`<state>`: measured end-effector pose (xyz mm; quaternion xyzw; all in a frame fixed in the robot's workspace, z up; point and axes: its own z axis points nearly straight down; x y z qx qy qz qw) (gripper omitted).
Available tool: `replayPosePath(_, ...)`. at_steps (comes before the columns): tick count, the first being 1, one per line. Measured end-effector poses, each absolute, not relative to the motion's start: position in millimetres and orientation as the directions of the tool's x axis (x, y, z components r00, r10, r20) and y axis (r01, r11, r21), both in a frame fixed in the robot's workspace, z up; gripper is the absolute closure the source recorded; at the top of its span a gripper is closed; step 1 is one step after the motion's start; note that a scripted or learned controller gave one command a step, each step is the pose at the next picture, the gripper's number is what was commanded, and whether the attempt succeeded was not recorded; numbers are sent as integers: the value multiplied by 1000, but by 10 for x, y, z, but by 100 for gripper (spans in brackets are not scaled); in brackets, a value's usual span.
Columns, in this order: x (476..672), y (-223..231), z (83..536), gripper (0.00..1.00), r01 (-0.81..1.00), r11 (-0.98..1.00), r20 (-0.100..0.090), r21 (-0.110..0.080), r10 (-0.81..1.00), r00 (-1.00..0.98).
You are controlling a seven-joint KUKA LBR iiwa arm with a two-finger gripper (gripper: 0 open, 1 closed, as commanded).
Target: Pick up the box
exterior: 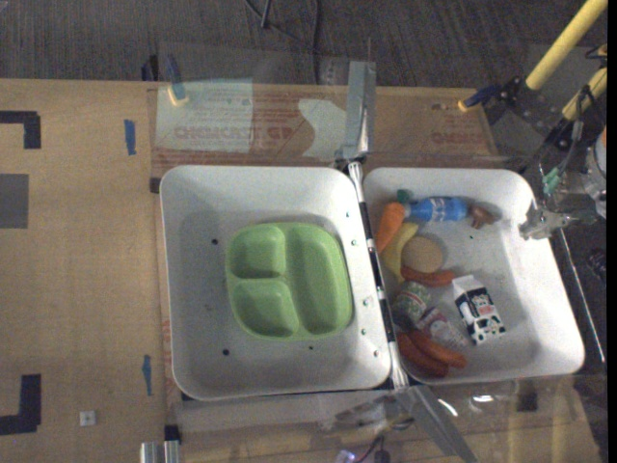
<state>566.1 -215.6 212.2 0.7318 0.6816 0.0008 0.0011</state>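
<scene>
Two bins sat side by side on the table point(77, 287). The left bin point(193, 355) held a tray point(287, 280) at its middle. In the right bin point(549, 336), food items crowded the left side, a bottle point(436, 208) lay along the back, and the box point(479, 315) lay apart, nearer the front.

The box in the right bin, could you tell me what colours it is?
The box is white with dark blue patches, seen best in the camera view.

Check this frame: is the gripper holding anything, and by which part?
Nothing is held. The gripper sits at the right bin's edge; the box lies apart in that bin.
</scene>
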Motion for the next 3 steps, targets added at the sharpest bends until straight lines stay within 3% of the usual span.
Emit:
replayPosePath(1,5945,-2052,2912,100,969,-249,-1,2,969,249)
replayPosePath(2,5947,-2047,2911,0,969,-248,-2,2,969,248)
replayPosePath(3,5054,-1877,937,0,922,-386,0,-2,922,386)
